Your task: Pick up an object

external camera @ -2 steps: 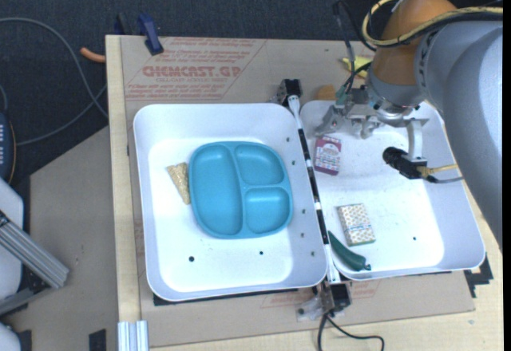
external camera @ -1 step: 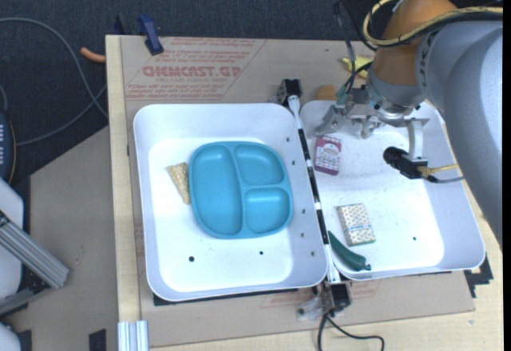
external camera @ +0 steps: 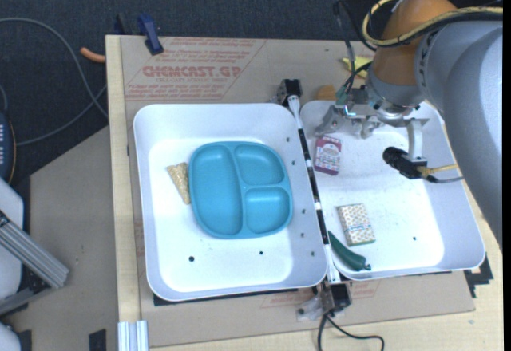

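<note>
Risk: hand (external camera: 361, 120) descends at far left corner of right bin (external camera: 455, 206), close to wall and divider; fingers may clip rim or shove small pink packet (external camera: 328, 155) instead of straddling it. Hand state: cannot tell, wrist hides it. Nothing seen held. Packet flat on bin floor, just below-left of hand, apart. Patterned box (external camera: 356, 223) nearer front, well apart. Green object (external camera: 348, 252) at front-left corner. Blue divided plate (external camera: 240, 187) in left bin (external camera: 152, 206).
</note>
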{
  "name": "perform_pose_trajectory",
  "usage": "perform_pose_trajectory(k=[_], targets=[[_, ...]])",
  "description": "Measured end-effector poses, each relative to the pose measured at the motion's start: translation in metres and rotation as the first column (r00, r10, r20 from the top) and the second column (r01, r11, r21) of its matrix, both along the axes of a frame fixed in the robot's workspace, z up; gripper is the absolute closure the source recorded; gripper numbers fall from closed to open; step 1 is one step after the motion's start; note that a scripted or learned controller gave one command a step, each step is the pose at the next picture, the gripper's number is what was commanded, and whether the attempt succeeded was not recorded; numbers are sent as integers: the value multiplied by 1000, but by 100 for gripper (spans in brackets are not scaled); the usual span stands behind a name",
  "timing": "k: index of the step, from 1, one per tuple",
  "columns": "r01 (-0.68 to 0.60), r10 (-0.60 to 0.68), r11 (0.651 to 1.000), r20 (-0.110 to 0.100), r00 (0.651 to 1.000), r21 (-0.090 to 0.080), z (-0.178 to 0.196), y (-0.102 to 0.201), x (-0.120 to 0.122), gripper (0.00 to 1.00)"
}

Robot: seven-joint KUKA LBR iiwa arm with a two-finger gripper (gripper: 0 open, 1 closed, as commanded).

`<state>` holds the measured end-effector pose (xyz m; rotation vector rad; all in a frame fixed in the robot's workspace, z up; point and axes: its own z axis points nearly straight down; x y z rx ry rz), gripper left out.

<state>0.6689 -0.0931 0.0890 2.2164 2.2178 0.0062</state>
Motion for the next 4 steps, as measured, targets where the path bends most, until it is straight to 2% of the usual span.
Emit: perform_pose_trajectory(k=[1, 2, 3, 4], targets=[[0, 0, 1000, 0, 1000, -1, 0, 0, 0, 0], [0, 0, 1000, 5, 1000, 2, 12, 2, 2, 100], [0, 0, 1000, 5, 1000, 2, 11, 2, 1, 0], [1, -1, 1000, -9, 1000, 1, -4, 0, -4, 0]])
